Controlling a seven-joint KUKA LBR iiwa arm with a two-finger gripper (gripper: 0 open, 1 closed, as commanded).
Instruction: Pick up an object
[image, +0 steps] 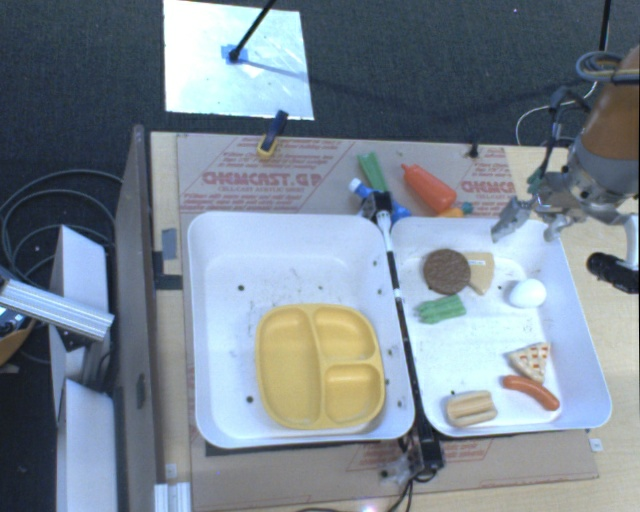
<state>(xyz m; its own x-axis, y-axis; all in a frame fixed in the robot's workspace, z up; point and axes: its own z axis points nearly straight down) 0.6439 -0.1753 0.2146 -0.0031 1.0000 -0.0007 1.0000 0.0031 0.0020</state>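
Gripper (530, 220): you see its fingers spread, gripping nothing.
Egg (527, 293): just below your gripper.
Cookie (446, 270): lower left of it.

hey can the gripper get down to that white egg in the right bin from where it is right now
Probably yes. The gripper hangs open above the far edge of the right bin, and the white egg lies just below it in open space, apart from the cheese slice and the waffle wedge.
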